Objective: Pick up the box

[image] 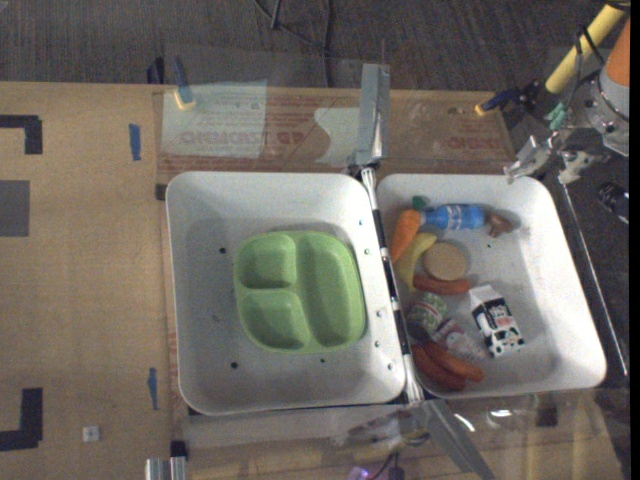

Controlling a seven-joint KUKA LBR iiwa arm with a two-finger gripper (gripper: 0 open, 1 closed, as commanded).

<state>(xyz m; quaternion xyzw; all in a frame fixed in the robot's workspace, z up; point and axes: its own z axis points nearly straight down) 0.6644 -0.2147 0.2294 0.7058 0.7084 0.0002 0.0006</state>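
Brown cardboard covers the bench, and two shallow white bins stand on it side by side. In the right bin, toward its near right part, lies the box, a small white milk-style carton with dark print, a little tilted. It looks light and rather stiff, probably a toy, so its thin walls could slide or dent under a hard squeeze. I judge the best hold is across its two long flat sides, from above, because its right side is free.

Just beside the box, on its left, lie a small can and red sausages. Farther off are a round brown cookie, a carrot and a blue bottle. The left bin holds a green divided tray.

The gripper hangs over the far right corner of the right bin, well apart from the box; I cannot tell how its jaws stand.
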